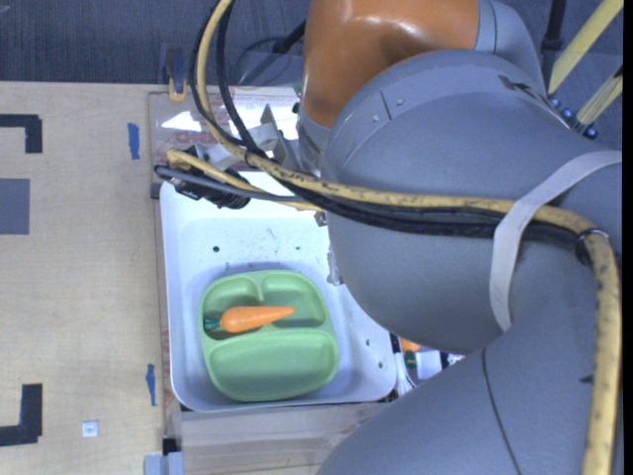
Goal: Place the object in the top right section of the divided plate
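Carrot (255, 317) lying across both upper sections of green plate (267, 349), not only top right. Gripper hidden behind arm (465, 236); state impossible to tell. Task probably unfinished.

Arm (465, 226): covers right bin | Divided plate (269, 349): green, left bin's near edge | Carrot (255, 317): across upper sections
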